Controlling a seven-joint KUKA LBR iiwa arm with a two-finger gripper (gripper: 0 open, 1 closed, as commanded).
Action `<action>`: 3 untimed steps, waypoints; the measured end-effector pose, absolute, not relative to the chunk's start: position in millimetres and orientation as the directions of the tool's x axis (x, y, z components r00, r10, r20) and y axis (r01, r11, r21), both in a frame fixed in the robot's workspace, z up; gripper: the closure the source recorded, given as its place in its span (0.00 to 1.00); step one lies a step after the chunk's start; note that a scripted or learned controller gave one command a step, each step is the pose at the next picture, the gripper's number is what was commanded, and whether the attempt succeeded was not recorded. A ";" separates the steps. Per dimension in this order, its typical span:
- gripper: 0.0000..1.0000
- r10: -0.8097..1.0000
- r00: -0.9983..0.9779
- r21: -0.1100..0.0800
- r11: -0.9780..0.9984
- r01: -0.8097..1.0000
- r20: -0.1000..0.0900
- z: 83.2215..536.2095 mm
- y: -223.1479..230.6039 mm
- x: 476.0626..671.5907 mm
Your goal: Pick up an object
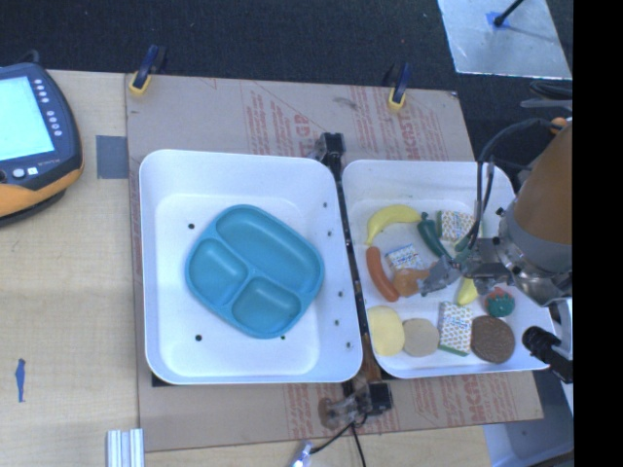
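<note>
Arm [545, 197] reaches in from the right, over the right bin [355, 178]. Gripper [450, 269] sits low among the toy food, near the bin's middle. Can't tell how the jaws stand: too dark and small, and nothing clearly sits between them.

Right bin holds the candidates, all lying on the bin floor:
- banana [391, 220], top left
- sausage [381, 273], along the left side
- small wrapped block [402, 257] just beside the sausage
- green piece [429, 233] just above the gripper
- yellow round [385, 330] and tan round [421, 337] at the bottom
- patterned block [455, 327] and brown round [493, 339] to their right
- teal bit [500, 305] near the arm
- another patterned block [456, 226] at the top

Left bin [156, 261] holds a blue tray [254, 270], well apart from the gripper.

Progress: early to middle, I'd judge. Reach into the bin looks done; the gripper is down at item level, closest to the sausage end and the green piece. No grasp confirmed, nothing lifted. Left to do: close on one item and raise it clear of the bin. Crowding around the gripper could spoil the grip.
</note>
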State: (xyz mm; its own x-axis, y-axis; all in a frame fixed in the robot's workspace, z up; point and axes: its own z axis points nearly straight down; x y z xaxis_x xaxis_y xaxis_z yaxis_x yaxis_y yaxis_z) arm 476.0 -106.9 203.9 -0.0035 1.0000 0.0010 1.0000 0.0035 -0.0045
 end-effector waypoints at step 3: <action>0.00 1.000 -0.004 -0.006 0.004 1.000 -0.010 95.9 -103.0 656.2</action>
State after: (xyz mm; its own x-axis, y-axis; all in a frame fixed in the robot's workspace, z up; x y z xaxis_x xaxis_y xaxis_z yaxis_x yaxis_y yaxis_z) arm 656.2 -103.0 95.9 -0.0037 0.9999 -0.0095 1.0000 0.0037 -0.0064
